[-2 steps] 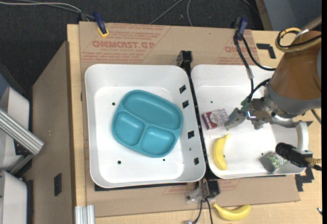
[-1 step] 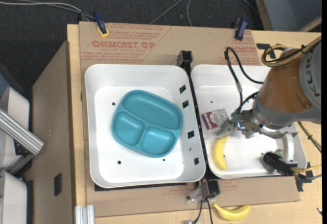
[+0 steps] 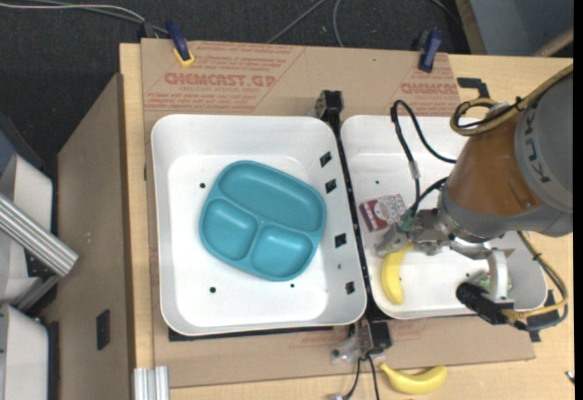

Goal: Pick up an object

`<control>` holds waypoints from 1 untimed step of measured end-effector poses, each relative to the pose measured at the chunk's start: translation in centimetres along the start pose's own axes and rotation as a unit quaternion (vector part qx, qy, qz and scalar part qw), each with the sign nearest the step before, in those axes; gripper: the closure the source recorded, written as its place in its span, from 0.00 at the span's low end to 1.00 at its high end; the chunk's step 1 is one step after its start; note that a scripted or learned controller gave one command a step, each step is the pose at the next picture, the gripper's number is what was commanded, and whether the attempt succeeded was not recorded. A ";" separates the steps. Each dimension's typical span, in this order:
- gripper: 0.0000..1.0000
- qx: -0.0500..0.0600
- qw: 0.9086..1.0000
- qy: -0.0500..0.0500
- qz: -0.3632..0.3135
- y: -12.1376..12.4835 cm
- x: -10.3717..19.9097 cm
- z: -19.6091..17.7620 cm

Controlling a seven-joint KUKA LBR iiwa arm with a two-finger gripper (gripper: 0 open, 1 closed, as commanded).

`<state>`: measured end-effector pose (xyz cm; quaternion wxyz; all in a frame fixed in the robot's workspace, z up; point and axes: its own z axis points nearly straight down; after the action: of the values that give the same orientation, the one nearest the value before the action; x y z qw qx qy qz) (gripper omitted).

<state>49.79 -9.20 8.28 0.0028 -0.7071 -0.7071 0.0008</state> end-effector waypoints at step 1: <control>1.00 -0.003 1.000 -0.001 0.000 0.1 0.0 -1.3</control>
<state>49.93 -9.22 9.59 0.0004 -0.7074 -0.7068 -0.0007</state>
